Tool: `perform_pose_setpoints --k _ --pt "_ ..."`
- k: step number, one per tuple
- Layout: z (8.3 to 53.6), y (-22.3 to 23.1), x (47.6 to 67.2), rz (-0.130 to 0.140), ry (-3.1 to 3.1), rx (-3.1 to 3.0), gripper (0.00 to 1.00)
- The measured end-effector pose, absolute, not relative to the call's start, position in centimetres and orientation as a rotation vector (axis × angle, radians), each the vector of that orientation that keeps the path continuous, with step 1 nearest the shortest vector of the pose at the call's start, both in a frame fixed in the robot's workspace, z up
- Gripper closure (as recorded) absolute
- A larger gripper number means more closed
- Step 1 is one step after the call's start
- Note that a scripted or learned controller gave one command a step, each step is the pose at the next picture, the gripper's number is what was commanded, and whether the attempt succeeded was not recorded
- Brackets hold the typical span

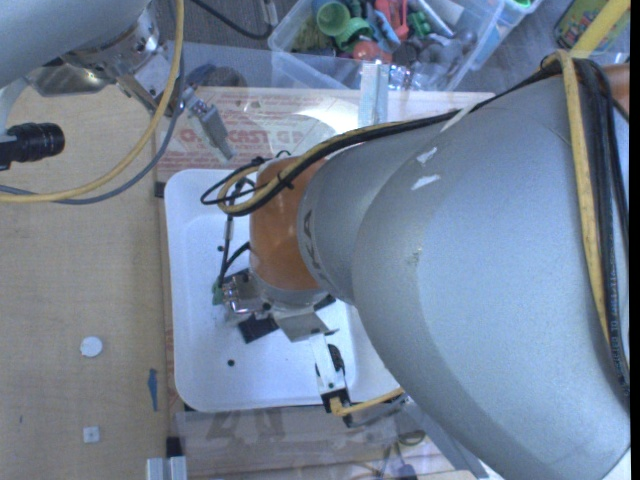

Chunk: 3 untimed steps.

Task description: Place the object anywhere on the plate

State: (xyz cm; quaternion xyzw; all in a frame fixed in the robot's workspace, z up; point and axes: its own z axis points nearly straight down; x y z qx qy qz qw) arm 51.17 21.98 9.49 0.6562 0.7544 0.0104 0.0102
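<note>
Tbh you can't call progress here: the arm [470, 268] covers most of the white bin [195, 298], gripper [262, 318] sits low inside, can't tell its state, and object/plate are hidden imo.

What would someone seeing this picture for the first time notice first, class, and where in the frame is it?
The huge grey arm fills the right half, sweeping in towards the centre, with its orange band bright above the wrist. Below it sits a shallow white bin at centre left. At the top, a clear plastic tub of colourful toys catches the eye.
</note>
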Motion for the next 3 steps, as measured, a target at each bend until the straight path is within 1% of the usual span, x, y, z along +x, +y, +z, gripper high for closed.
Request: perform_pose_setpoints --k 1,2,3 --pt "9.21 22.23 50.88 0.026 2.364 2.051 0.00" --pt "9.21 22.23 50.88 0.026 2.364 2.051 0.00" --pt "9.12 21.94 50.90 0.023 1.057 2.990 0.00"
